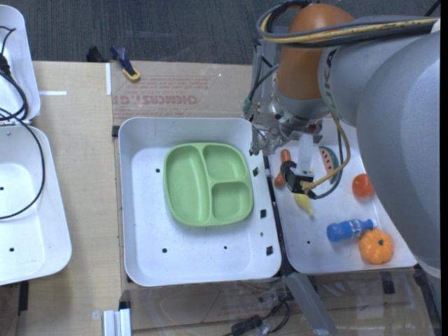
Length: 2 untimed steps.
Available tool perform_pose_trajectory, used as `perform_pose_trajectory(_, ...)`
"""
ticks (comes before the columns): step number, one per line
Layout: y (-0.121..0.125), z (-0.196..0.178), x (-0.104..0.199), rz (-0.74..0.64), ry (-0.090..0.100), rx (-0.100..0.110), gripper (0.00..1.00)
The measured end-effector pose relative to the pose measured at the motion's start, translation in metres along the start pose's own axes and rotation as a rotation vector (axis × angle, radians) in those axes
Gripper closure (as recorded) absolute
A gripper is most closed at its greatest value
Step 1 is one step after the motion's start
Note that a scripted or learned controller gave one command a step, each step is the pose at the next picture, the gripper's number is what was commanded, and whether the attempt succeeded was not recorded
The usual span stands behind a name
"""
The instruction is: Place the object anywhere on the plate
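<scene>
GRIPPER [269, 142]: above toy bin [350, 261] left rim; open/closed cannot tell | OBJ: prob. orange toy carrot [282, 168], at toy bin left edge, near gripper | HANDLING (est.): light, stiff plastic, slick, not fragile; take across mid-body | PLATE [208, 184]: green, centre of adjacent bin [140, 257]

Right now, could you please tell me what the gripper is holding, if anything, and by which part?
It cannot be told: the gripper hangs beside the green plate, at the edge of the right bin, its grasp hidden.
</scene>
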State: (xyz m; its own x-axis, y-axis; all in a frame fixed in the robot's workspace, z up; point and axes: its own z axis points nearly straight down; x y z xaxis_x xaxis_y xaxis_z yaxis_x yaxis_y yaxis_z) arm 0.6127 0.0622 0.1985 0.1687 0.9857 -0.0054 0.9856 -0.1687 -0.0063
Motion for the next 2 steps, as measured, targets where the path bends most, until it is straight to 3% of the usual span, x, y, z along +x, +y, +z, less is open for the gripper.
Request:
perform_pose_trajectory(1,-0.0001,0.0001,0.0001,0.0,0.0,0.0,0.0)
perform_pose_trajectory(2,0.0,-0.0078,-0.0007,-0.002,-0.003,0.003,1.0)
